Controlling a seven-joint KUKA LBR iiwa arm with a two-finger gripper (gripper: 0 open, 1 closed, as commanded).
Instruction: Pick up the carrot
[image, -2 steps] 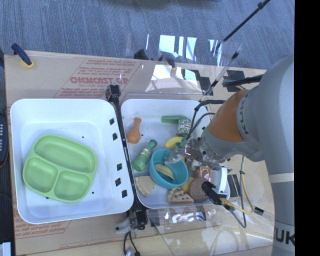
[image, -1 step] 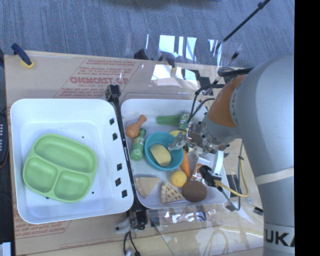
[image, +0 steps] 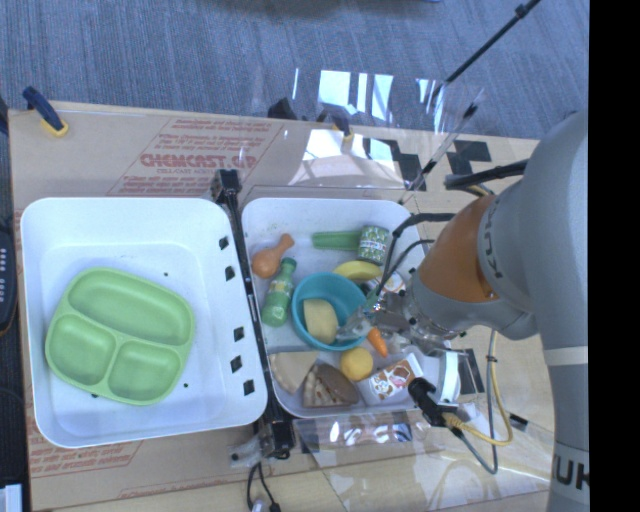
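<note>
Here, two white bins are seen side by side on the bench. The left bin has much open floor around a green tray. The right bin is crowded, with little free room between its things: a blue bowl with a yellow piece in it, a green bottle, a banana, a lemon and a small box.

The carrot is found near the right wall, just beside the bowl and above the lemon. Its long axis is tilted a little, from upper left to lower right.

The gripper is placed right at the carrot; whether it is clenched cannot be told.

On the cardboard, "CHEMCAST" is read in red letters.
</note>
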